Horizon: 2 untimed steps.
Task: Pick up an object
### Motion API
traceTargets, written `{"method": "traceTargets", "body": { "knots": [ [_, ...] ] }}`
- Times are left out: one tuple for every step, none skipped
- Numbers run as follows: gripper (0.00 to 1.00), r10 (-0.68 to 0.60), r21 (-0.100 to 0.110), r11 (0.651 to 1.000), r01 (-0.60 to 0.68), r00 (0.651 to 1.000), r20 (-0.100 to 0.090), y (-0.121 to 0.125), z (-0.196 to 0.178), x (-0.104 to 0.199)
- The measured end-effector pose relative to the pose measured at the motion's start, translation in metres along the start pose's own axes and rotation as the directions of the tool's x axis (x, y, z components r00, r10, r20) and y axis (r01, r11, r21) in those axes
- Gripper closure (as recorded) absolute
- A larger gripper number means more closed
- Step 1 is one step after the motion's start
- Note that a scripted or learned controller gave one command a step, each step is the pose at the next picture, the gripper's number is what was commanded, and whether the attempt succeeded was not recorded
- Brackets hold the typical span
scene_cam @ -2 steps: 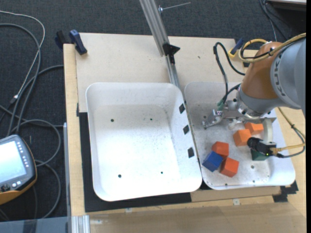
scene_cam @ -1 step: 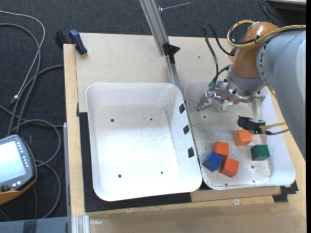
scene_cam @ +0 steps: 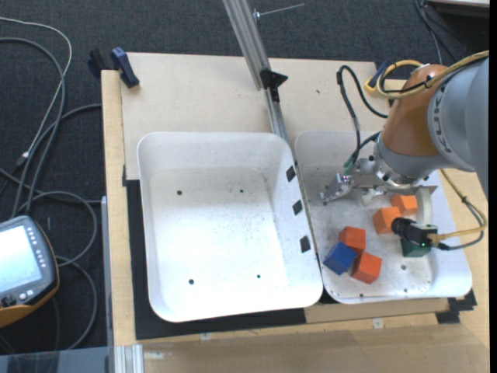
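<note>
Camera view, tool (scene_cam: 342,189) low in right bin (scene_cam: 311,150), above blocks (scene_cam: 353,253)

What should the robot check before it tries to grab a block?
1. Blocks in the right bin: ok, a blue block and orange ones lie there.
2. Pincer above that bin: ok.
3. Pincer open: cannot tell.
4. Block between its tips: not ok, none seen.
5. Blocks spaced apart: not ok, the blue block touches two orange blocks.
6. Cable clear of blocks: ok.
</note>
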<state>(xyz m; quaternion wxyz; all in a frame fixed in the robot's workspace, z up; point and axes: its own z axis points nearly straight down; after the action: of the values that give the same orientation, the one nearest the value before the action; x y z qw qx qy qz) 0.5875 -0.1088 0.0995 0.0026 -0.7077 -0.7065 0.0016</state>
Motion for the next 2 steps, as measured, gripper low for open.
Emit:
{"method": "traceTargets", "body": {
  "knots": [
    [0.0,-0.006,-0.012,1.0,0.006,1.0,0.002,0.059,-0.001,0.019],
    [0.0,0.002,0.001,1.0,-0.002,1.0,0.0,-0.006,0.0,-0.003]
  ]
}}
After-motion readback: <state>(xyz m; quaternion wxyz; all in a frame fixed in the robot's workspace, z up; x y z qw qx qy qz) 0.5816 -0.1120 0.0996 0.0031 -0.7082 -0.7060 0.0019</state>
